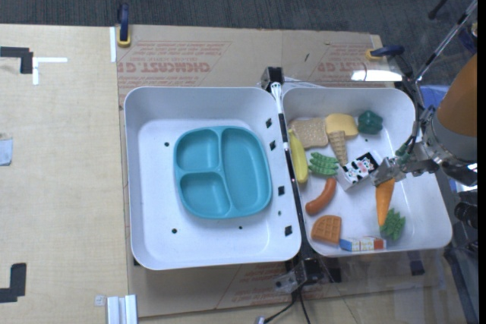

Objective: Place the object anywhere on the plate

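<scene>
Two white bins side by side on the bench (61, 186). In the left bin (144, 163), a teal plate (223, 171) with three compartments, lying flat, nothing on it. In the right bin (429, 228), many toy foods: a yellow banana (298, 157) along the left wall, a toast slice (310, 133), a yellow cheese piece (342, 123), a dark green piece (370, 121) near the far corner, a green pea pod (323, 164), a sausage (321, 196), a waffle (327, 228), a black-and-white carton (358, 168), a carrot (384, 201) with green top, a small box (363, 243) at the near wall. Claw (395, 169) low at the right side of this bin, just above the carrot's thick end, near the carton. Cannot tell if apart or together; too small and dark. No food seen clamped.
</scene>
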Robot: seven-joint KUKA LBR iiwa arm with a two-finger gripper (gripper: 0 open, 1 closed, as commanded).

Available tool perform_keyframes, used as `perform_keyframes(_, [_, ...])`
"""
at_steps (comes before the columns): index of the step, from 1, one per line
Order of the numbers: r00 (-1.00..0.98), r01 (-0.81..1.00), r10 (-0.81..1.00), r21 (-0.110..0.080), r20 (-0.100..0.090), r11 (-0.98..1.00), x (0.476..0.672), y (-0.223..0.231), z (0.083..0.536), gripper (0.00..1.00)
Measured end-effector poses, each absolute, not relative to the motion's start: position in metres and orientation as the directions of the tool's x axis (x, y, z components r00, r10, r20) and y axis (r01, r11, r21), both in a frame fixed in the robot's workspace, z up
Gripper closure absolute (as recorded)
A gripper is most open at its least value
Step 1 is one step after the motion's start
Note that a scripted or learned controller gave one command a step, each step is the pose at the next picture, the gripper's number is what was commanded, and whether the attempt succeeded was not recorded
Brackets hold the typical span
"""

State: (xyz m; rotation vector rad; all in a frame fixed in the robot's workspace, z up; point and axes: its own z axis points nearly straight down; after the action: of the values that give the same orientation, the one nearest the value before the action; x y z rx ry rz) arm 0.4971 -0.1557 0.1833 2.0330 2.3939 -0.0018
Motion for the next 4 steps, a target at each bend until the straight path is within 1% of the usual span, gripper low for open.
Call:
perform_keyframes(1, [0.008, 1.0, 1.0, 0.0, -0.002, -0.008, 0.479, -0.074, 0.239, 1.0])
perform_keyframes(2, [0.094, 0.996, 0.996, -0.001, -0.003, -0.094, 0.511, -0.003, 0.255, 1.0])
perform_keyframes(3, [0.093, 0.996, 0.996, -0.001, -0.003, -0.093, 0.511, -0.003, 0.255, 0.0])
perform_keyframes(4, [0.085, 0.996, 0.996, 0.001, -0.003, -0.085, 0.491, -0.007, 0.319, 0.0])
